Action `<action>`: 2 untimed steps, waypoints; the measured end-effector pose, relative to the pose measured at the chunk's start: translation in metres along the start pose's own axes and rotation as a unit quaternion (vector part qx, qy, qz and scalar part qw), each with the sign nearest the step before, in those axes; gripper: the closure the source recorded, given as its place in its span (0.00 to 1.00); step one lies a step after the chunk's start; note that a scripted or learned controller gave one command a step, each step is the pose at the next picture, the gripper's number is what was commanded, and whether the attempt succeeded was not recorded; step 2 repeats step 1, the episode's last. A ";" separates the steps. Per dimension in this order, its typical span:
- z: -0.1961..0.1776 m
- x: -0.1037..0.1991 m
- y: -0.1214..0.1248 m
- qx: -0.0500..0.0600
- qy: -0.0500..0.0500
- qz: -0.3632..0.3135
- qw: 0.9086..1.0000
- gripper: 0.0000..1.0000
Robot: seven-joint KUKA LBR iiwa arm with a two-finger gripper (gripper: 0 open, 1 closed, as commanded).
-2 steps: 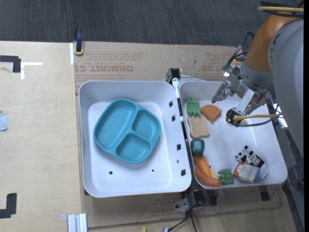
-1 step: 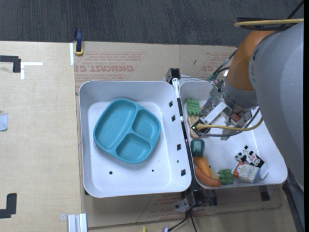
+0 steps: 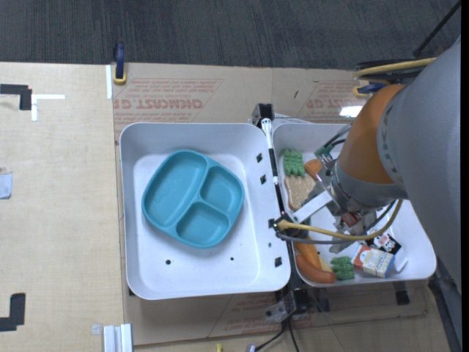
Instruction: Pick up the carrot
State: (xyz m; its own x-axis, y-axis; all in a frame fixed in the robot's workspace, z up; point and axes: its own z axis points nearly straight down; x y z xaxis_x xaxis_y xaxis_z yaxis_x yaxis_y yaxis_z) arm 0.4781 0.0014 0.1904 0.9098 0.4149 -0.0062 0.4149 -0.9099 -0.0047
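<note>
Orange carrot (image 3: 313, 263) lies at the lower edge of the right bin (image 3: 418, 259), arm above it.
Beside the carrot sit a green piece (image 3: 342, 267) and a small carton (image 3: 377, 261); higher up, the grey arm (image 3: 410, 152) covers the bin's middle, and I cannot tell how its gripper stands. Further left, a blue divided plate (image 3: 193, 198) rests in the left bin (image 3: 139, 270).

the light is even and fairly bright, falling from above, so the white bins (image 3: 192, 284) read clean with no hard glare and only soft shadow under their rims. the arm (image 3: 410, 145) looms large and slightly soft, and it shades the food beneath it. fine detail is grainy, and the dark floor (image 3: 220, 13) looks flat.
</note>
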 end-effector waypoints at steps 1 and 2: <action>0.000 0.049 0.037 -0.002 0.000 0.005 1.000 0.00; 0.000 0.049 0.037 -0.002 0.000 0.005 1.000 0.00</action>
